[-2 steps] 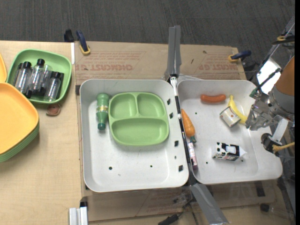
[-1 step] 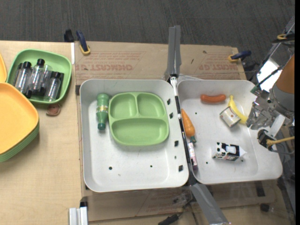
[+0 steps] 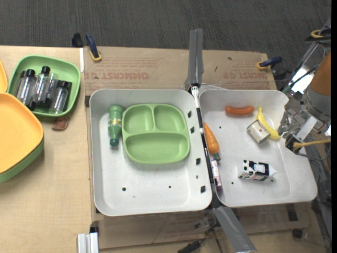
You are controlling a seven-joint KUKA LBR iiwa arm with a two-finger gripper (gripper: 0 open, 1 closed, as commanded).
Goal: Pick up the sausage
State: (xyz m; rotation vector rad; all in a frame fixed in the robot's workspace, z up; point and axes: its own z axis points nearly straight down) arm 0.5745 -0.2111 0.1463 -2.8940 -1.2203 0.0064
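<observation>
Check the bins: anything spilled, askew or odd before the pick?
Nothing spilled or damaged. The carrot and a pen-like item lie hard against the right bin's left wall. The green bottle lies beside the green tray. The sausage lies apart from the banana.

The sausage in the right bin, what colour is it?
Orange-red, seen in the camera view: the sausage lies near the bin's far wall.

Dark grey ribbed carpet (image 3: 158,9) across the top, beyond the far edge. Pale wooden tabletop (image 3: 47,194) at left, evenly lit. Brown printed cardboard sheet (image 3: 142,70) laid flat on it, held by blue clamps (image 3: 92,46) along the back edge. Grey metal bar (image 3: 195,57) upright at centre. Soft, diffuse overhead light, faint shadows.
</observation>
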